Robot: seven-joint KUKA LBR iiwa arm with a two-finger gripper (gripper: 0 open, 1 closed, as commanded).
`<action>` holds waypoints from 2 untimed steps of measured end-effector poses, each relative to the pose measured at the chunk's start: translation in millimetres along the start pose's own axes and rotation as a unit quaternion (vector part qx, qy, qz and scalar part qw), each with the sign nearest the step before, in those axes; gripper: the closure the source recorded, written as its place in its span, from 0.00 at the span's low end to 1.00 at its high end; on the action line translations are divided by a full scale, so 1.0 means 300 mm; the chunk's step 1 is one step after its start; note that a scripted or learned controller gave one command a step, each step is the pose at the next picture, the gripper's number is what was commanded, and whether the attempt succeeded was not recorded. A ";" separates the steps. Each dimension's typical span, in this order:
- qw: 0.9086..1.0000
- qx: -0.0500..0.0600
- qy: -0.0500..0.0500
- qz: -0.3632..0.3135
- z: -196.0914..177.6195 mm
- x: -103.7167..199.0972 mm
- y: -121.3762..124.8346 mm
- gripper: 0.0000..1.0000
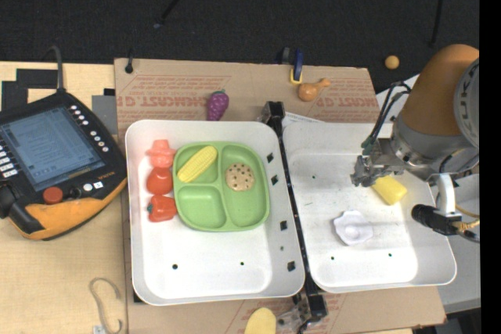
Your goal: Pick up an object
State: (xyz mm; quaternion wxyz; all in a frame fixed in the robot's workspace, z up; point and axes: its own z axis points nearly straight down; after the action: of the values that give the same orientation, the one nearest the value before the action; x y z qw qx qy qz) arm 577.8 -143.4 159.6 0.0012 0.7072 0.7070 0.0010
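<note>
Nearest us, at the lower edge of the surface (70, 270), a yellow rounded object (261, 320) lies just outside the bins, below the seam where they meet. Above it sits the left bin (205, 270), which carries a green divided tray (221, 209) with a yellow corn cob (195, 163) and a cookie (239, 177) in its upper compartments. Three red-orange toy pieces (160, 182) are lined up along the tray's left side.

The right bin (376, 271) holds two loose things: a small white cup-like piece (353, 228) near its middle and a yellow block (389, 189) toward its right side. We take the yellow block to be the likely target, since the tool (365, 172) is down in this bin just beside it, at the block's left.

As for progress, we judge the pick not yet done. The block appears to rest on the bin floor, and we see nothing lifted clear. What remains is to close on an object and raise it.

The tool is dark and small against the arm's grey wrist, and we cannot tell how far its fingers are spread or whether they touch the block. We see nothing clearly gripped between them, so we would not call anything held.
</note>
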 end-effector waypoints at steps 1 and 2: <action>1.000 0.000 0.000 0.000 -0.211 -0.008 0.010 1.00; 1.000 0.002 0.001 0.000 -0.226 -0.011 0.010 1.00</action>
State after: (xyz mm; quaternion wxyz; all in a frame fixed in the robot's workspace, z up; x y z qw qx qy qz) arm 580.7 -146.6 227.4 -0.0005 0.7070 0.7072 -0.0001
